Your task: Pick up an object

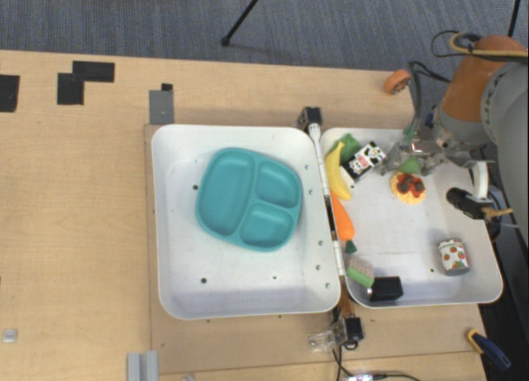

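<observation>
Yellow-rimmed toy (409,188): small round piece with red bits on top, lying in the upper middle of the right bin (397,239), apart from the other contents.

Hand (412,159): positioned over the right bin, at the toy's far edge in the camera view. Whether it is apart or together cannot be told, nor whether it touches the toy. The arm (473,90) enters from the right, orange band uppermost.

Right bin, other contents:
- banana (335,176), along the left wall, curved, yellow
- green piece (346,145), at the banana's upper end, in the top left corner
- black-and-white patterned piece (364,159), just right of the banana, between it and the hand
- carrot (342,221), orange, below the banana against the left wall
- pale green piece (359,273), near the lower left corner
- black block (386,288), just beside the pale green piece, at the near wall
- small can (452,256), white with red markings, upright, lower right, well apart from the rest

Left bin (169,239): holds one teal divided plate (248,197), three compartments, lying flat near the middle and turned at an angle to the walls.

Bench (74,222): pale wood, carries both bins side by side. One orange item (397,81) lies on it beyond the right bin, outside both.
</observation>
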Motion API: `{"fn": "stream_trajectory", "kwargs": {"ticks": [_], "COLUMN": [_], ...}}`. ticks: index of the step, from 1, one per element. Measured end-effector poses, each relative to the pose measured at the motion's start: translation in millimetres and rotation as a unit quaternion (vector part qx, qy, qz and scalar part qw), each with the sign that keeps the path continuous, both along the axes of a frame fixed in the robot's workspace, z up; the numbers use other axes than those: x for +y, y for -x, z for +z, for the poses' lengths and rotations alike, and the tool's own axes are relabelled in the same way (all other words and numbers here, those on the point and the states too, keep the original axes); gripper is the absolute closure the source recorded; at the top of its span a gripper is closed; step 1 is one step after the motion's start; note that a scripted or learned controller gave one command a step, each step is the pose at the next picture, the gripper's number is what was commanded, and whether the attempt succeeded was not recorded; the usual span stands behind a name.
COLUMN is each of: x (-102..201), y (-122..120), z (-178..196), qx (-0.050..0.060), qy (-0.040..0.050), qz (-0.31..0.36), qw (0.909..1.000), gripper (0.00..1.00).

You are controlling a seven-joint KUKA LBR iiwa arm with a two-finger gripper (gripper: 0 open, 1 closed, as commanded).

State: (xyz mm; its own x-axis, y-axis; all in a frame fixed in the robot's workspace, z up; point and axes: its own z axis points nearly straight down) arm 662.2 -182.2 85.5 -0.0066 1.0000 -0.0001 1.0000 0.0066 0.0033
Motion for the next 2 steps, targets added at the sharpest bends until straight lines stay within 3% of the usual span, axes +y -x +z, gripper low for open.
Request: {"fn": "stream_trajectory", "kwargs": {"ticks": [1,2], "x": [-0.5,26.8], "y": [-1.8,38.7], "z": [13.2,82.8], "qx": [-0.002,-0.001], "qy": [0.0016,0.0002], "qz": [0.003,0.000], "qw": [1.0000,1.0000], "gripper": [1.00,1.00]}}
